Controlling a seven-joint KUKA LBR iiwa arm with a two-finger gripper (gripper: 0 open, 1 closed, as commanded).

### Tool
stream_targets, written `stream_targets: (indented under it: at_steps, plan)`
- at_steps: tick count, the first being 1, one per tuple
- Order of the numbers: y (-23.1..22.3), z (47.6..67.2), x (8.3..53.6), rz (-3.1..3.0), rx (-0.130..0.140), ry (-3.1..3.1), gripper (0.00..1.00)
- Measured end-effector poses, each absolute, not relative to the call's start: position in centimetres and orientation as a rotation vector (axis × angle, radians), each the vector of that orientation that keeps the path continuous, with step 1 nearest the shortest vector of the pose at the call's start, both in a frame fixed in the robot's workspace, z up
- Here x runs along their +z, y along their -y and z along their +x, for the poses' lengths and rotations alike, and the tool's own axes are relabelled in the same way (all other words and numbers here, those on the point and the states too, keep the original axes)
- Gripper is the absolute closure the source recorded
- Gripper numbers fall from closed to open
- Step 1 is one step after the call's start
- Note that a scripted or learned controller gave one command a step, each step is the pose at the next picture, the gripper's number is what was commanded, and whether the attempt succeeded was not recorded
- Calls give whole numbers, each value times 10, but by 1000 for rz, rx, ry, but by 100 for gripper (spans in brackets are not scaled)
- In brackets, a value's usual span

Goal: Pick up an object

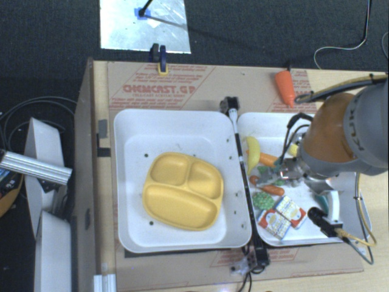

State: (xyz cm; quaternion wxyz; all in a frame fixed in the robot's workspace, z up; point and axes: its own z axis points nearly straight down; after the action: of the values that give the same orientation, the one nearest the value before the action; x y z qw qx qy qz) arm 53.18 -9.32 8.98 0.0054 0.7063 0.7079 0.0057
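A pile of small toy foods is seen in the right bin [340, 235]: a banana [252, 150], a carrot piece [267, 159], a red pepper [270, 190], a green piece [263, 200] and two little packets [283, 217], all packed close together. The gripper [285, 170] is lowered over this pile; it cannot be told whether anything is being pinched. Two toys could be caught at once or one pushed aside, because they are touching, while a yellow divided plate [182, 190] is kept in the left bin [130, 163].
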Motion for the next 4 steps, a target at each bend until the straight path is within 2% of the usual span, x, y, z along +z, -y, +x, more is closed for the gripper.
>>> stream_targets:
  at_steps: [1,2,3,4]
  plan:
    - [98,518,85,2218,3,-2222,0]
    - [98,524,85,2218,2,-2222,0]
    - [98,525,95,2217,5,-2222,100]
    - [25,601,185,2215,6,-2224,100]
